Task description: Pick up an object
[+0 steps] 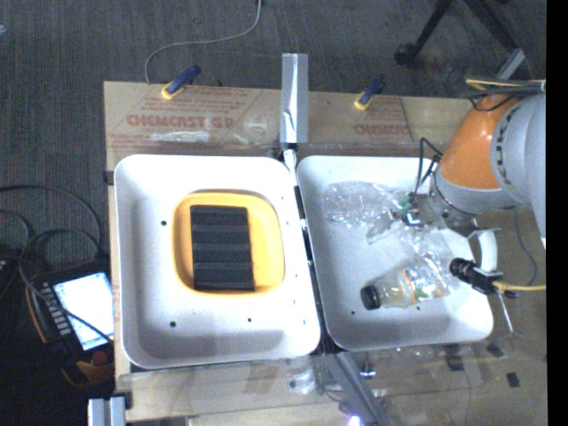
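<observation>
Pincer [415, 209] hangs low over the right bin's [337, 327] far right corner among crumpled clear plastic [355, 202], its grasp impossible to tell, arm bent in from the right, while a clear bottle [404, 288] lies near the front edge

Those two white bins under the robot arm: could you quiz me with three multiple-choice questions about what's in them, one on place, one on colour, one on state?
1. Where is the yellow tray with the black ridged insert?
A. Left bin
B. Right bin
C. Floor

2. What colour is the clear plastic bottle's cap?
A. Red
B. Black
C. White

3. How is the bottle positioned?
A. Upright
B. On its side
C. Lifted by the arm

Answers: 1 A, it sits inside the left white bin. 2 B, the cap end is dark. 3 B, it lies flat on the floor of the right white bin.
</observation>
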Available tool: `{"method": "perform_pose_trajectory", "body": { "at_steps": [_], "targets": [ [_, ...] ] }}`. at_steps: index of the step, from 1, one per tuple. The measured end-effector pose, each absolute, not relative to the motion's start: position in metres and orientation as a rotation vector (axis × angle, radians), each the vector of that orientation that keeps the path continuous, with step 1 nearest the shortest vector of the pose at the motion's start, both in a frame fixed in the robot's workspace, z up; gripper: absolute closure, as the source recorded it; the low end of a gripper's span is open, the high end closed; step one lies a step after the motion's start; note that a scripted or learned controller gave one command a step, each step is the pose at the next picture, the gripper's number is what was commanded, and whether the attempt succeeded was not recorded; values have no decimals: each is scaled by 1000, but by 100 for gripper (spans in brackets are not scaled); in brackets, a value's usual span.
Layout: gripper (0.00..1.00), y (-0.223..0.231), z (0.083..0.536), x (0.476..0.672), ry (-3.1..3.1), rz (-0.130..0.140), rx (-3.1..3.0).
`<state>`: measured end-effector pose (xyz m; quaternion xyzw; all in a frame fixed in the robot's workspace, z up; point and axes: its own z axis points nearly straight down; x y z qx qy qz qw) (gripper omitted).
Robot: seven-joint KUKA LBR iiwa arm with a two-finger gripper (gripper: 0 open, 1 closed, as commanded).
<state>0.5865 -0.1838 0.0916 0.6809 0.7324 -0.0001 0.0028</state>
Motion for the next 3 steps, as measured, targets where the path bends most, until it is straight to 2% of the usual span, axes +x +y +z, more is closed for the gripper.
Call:
{"method": "perform_pose_trajectory", "body": {
  "at_steps": [1, 2, 3],
  "targets": [
    [0, -139, 112, 557, 2214, -1, 2233],
    [0, -182, 89, 639, 2425, -9, 2031],
    [0, -220, 92, 582, 2675, 12, 1626]
  ]
}}
